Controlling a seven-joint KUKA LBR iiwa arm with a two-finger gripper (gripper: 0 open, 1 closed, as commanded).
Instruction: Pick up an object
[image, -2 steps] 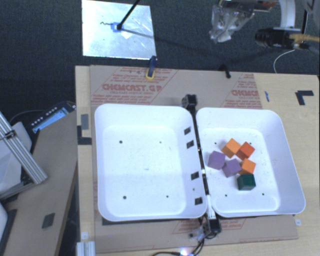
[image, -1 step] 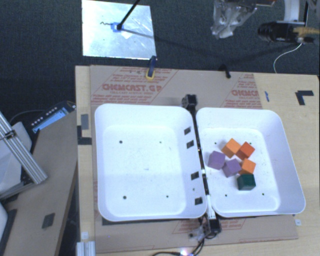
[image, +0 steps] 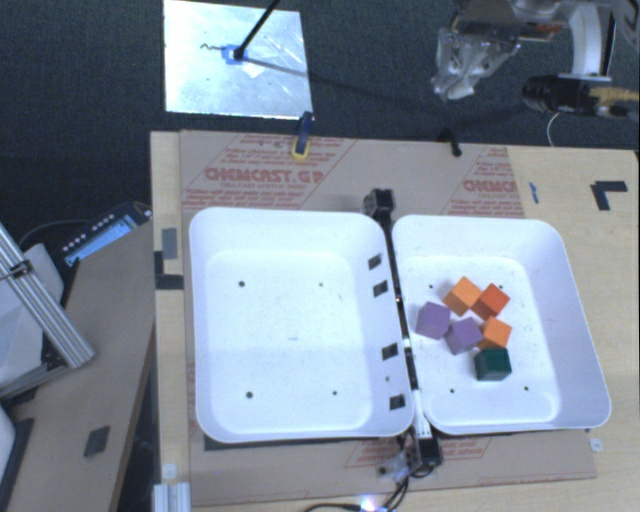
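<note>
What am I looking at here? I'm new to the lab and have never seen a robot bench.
One camera above the bench looks down at a slant. Two shallow white bins sit side by side: the left bin and the right bin. In the right bin lie small blocks bunched together: three orange blocks, two purple blocks and a dark green block. At the top right, above and behind the bins, hangs the robot arm's gripper, its two-finger hand. It is well away from the blocks and holds nothing.

A tan bench (image: 170, 400) fills the lower frame. On it lies a printed cardboard sheet (image: 420, 165), and two white bins (image: 290, 225) sit side by side at centre.
</note>
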